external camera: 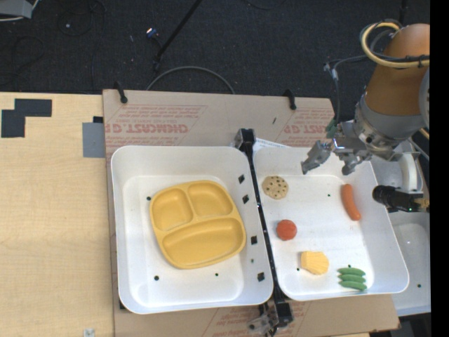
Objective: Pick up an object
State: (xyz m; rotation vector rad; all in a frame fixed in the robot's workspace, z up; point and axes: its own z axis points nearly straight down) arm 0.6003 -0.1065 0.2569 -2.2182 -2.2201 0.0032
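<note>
Camera view gives us the gripper [331,158] with fingers spread wide and holding nothing, above the right bin's [393,248] far edge. We see a cookie [275,187], tomato [286,229], carrot [351,202], cheese [315,262] and peas [352,278] there; a yellow plate [197,223] sits in the left bin [130,223].

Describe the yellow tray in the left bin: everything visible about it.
The yellow tray looks like smooth plastic with rounded corners. It has three compartments: two small ones along its far side and one long one along its near side, all bare. It lies flat, turned slightly askew, near the middle of the left bin, resting on the bin's floor and touching nothing else.
</note>
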